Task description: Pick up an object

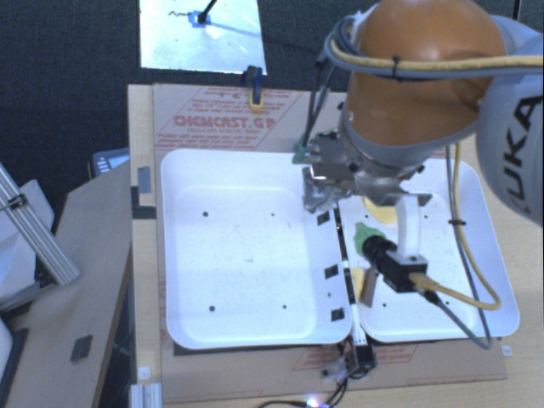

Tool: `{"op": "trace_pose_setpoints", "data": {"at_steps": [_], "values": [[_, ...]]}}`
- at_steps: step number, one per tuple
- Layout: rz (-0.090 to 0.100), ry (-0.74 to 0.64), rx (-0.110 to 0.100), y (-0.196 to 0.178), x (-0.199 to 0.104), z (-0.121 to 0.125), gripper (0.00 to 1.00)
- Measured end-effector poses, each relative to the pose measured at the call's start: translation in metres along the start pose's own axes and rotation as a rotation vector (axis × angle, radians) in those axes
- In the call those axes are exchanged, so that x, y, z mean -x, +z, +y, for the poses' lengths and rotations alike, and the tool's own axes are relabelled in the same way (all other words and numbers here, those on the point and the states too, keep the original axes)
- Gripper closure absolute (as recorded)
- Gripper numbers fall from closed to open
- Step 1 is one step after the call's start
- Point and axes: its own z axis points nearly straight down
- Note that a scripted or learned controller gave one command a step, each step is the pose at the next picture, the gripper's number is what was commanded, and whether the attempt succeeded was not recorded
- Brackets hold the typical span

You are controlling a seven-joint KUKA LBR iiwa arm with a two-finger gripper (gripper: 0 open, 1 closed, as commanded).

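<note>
My gripper (321, 192) hangs under the big orange wrist dome, low over the inner edge of the right bin (476, 304), close to the divider between the two bins. A yellow object (380, 211) lies just right of it, partly hidden by the wrist. A small green object (365, 231) sits below that, and a thin brown piece (369, 286) lies nearer the front of the right bin. Nothing is visibly held.
The left bin (246, 253) shows only its white floor with small dark dots. A cardboard sheet (221, 121) lies behind the bins, with a blue and yellow clamp (254, 87) on it. The arm hides much of the right bin.
</note>
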Motion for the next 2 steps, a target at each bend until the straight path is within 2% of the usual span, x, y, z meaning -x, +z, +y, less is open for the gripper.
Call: {"op": "trace_pose_setpoints", "data": {"at_steps": [1, 2], "values": [[0.001, -0.019, -0.011, 0.048, -0.083, -0.004, 1.0], [0.002, -0.006, 0.0, -0.009, -0.042, -0.001, 1.0]]}}
